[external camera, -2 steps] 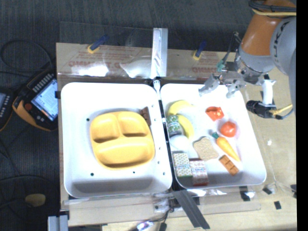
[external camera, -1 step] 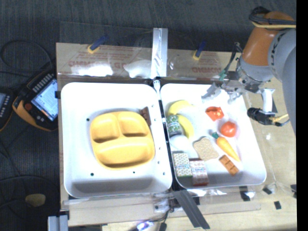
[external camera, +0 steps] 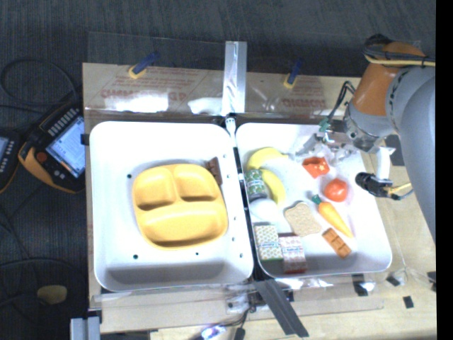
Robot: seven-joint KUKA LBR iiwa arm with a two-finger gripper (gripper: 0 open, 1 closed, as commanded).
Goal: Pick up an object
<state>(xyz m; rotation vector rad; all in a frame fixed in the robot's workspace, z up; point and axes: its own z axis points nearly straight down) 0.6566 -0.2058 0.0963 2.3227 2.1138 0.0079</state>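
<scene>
You saw the gripper (external camera: 320,146) low over the far right corner of the right bin (external camera: 368,250), and you could not tell whether it was apart, together or clamped on anything, because the metal parts there blurred into the white wall. Nothing was visibly held. The nearest candidate was the small red object (external camera: 316,166), lying just beside and below the gripper; the tomato (external camera: 337,189) lay near it, and the carrot (external camera: 333,217) sat just below the tomato. The likely fault here was a descent that landed on the bin wall or between the red object and the tomato, pushing one aside rather than enclosing it. The tomato, being round, would probably roll away from a glancing contact. Further out, the bread slice (external camera: 303,219), the banana (external camera: 263,160), the bottle (external camera: 255,185) and the two boxes (external camera: 279,246) lay crowded toward the divider, so a sweep could jostle several. The yellow tray (external camera: 180,204) lay in the left bin (external camera: 113,261), well apart.
</scene>
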